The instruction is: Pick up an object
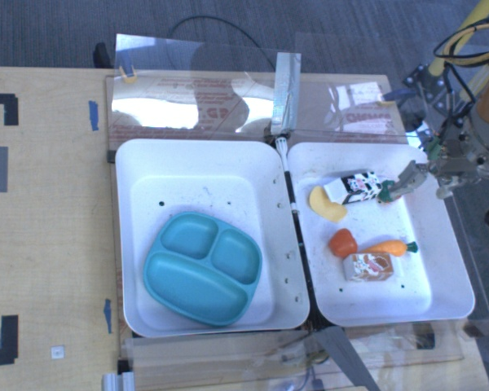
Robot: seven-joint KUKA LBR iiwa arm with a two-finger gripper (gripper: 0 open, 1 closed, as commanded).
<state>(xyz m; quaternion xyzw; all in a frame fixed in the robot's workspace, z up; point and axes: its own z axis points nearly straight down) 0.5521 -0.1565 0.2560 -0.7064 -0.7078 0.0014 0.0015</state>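
Black-and-white small carton (pixel 359 186) lies near the right white bin's (pixel 448 296) far rim, touching the grey gripper (pixel 389 191); finger state cannot be told.

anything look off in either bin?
Nothing spilled or broken. The blue divided plate sits skewed in the left bin. In the right bin, the cow-print carton lies on its side near the gripper.

teal tray (pixel 201 271) | white bins (pixel 138 177) | yellow banana (pixel 326 204) | orange carrot (pixel 385 249) | black-and-white carton (pixel 357 187)
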